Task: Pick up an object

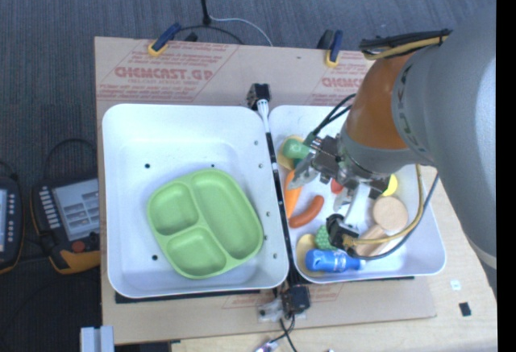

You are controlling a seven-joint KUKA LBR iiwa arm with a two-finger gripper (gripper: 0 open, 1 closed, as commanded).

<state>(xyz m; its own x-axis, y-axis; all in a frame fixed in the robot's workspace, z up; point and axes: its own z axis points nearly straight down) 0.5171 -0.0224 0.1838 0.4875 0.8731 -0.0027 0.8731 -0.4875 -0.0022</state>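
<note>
My gripper [319, 168] hangs low over the right bin [429, 260], near its left side. It is above a pile of toy food. Just to its left lie a green piece [292, 151] and an orange carrot [293, 196]. A red sausage-shaped piece [306, 212] lies right below it. Closer to the bin's front edge are a blue bottle [330, 262] and a small green piece [324, 236]. A tan disc [392, 215] and a yellow piece [390, 184] lie to the right, partly hidden by the wrist. I see nothing clearly held.
The left bin [129, 141] holds a green divided plate [205, 221]. A ridge [274, 181] separates the two bins. The arm's grey body and orange band [387, 101] cover the right bin's far right part. Clamps [165, 38] sit on the bench's back edge.
</note>
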